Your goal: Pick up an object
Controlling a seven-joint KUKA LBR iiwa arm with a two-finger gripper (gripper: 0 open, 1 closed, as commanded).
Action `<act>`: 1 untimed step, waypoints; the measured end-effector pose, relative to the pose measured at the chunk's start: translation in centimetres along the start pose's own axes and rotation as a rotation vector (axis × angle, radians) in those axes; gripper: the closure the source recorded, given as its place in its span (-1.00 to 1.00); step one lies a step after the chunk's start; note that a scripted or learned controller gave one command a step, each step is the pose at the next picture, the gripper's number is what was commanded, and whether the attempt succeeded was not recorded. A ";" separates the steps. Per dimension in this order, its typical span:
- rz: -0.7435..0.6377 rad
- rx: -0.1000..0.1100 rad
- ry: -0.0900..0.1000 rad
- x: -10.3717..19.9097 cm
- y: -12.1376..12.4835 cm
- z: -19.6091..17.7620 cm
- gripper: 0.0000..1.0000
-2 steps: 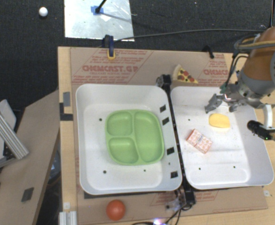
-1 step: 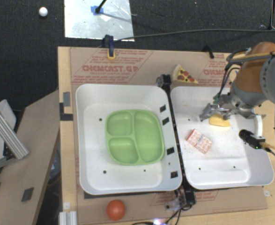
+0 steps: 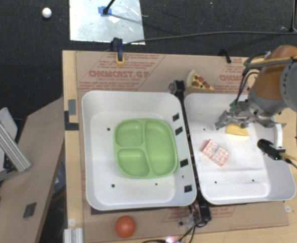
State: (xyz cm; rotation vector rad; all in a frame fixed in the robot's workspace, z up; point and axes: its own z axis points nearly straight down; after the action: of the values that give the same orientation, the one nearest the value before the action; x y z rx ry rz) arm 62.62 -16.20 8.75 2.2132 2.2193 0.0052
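In the right bin (image 3: 269, 186) lie a pale yellow wedge (image 3: 238, 130) and, in front of it to the left, a pink and white patterned packet (image 3: 215, 153). My gripper (image 3: 234, 119) hangs at the end of the grey arm, low over the bin's back part, right at the yellow wedge's rear edge. The wedge's front part shows below it, resting on the bin floor. The packet lies apart from the gripper. In the left bin (image 3: 100, 110) sits a green divided plate (image 3: 145, 147).
A toy pizza slice (image 3: 200, 81) lies on the board behind the right bin. An orange ball (image 3: 125, 226) sits in front of the left bin. A black part (image 3: 269, 149) on cables hangs over the right bin's right side.
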 end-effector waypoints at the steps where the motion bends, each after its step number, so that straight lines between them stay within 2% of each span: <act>1: 0.000 -0.007 -0.003 -0.1 0.2 -1.3 1.00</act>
State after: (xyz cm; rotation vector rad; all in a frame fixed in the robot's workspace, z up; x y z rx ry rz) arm 62.81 -16.27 10.02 2.2077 2.2147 0.0103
